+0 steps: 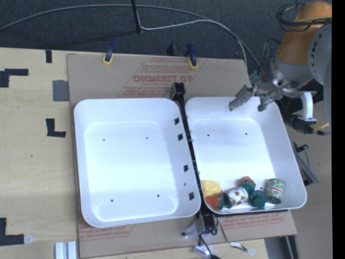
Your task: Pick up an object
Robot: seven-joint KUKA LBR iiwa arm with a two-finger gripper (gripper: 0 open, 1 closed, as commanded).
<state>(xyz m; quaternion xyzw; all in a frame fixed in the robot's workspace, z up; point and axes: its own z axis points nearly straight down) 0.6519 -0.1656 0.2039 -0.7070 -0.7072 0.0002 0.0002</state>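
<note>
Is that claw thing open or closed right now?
Open: the gripper hangs over the right bin's far edge, its two fingers spread apart with nothing between them.

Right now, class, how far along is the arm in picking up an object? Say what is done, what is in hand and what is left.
Done: nothing looks picked. The objects, among them a yellow block and a green ball, lie clustered at the near edge of the right bin. In hand: nothing; the tool is open over the bin's far edge, with nothing between its fingers. Left: move to the cluster, descend, close on one object and lift.
</note>
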